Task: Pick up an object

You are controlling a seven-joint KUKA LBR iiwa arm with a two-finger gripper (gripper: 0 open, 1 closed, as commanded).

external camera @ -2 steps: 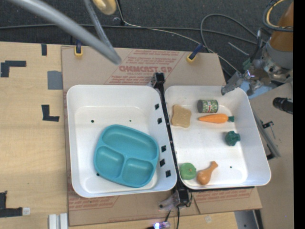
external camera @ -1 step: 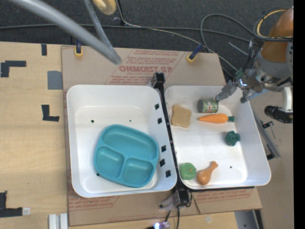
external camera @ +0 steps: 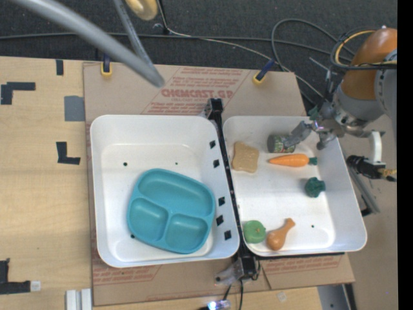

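Two glossy white bins: I see a smooth teal tray (external camera: 170,210) left, a tapered carrot (external camera: 288,161) right beneath my gripper (external camera: 308,132), jaws' state unclear.

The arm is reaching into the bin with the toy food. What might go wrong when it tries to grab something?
The gripper sits at the back of the right bin, close to the carrot and a small dark object. These lie near each other, so it may nudge one while going for the other, or catch both. They also lie close to the bin's far wall, which could block the approach. The slim carrot may roll or slip away.
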